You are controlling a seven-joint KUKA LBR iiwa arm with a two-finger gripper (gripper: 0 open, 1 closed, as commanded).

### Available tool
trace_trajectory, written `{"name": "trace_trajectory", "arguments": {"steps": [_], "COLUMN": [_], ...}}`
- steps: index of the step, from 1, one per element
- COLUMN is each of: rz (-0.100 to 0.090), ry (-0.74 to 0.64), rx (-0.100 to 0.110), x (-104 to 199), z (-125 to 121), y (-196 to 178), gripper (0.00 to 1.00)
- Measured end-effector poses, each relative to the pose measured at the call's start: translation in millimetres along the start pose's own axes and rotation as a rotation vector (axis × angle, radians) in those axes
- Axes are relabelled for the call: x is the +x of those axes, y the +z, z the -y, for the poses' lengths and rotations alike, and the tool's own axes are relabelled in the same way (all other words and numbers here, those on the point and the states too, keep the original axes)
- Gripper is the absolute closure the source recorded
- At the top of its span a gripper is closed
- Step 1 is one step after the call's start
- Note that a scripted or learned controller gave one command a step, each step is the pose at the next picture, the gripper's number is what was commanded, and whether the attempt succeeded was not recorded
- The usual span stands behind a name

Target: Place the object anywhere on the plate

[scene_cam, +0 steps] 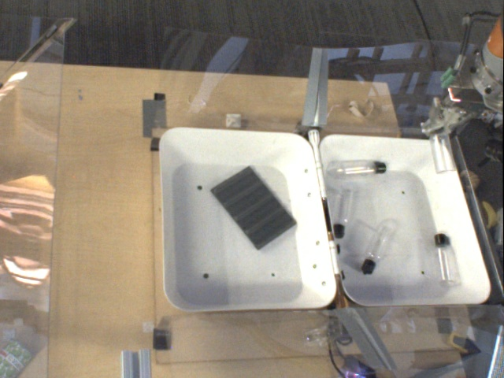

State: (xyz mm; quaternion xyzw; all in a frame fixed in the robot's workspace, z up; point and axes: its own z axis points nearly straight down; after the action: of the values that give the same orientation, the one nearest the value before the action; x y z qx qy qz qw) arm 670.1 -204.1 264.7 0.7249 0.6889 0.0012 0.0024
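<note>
Dark ribbed plate (253, 207) lies in left bin (177, 235), bare. Clear vials (356, 167) lie loose in right bin (465, 290). End effector (445, 136) at upper right, apparently gripping a vial (441, 154). Transfer step: carry left, release over plate.

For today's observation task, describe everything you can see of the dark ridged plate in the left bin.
The plate is a flat, dark grey rectangle with parallel ridges running along its length; it looks like moulded plastic or rubber. It lies flat on the floor of the left bin, near the middle and a little toward the far side, turned at a slant to the bin's walls. It touches only the bin floor, nothing rests on it, and it stands clear of every wall.
</note>
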Motion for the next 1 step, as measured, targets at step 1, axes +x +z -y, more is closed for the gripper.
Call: {"name": "trace_trajectory", "arguments": {"steps": [1], "rz": [0.000], "ry": [-0.010], "rx": [-0.001], "x": [9.4], "z": [0.3], "y": [-56.1], "gripper": [1.00]}}
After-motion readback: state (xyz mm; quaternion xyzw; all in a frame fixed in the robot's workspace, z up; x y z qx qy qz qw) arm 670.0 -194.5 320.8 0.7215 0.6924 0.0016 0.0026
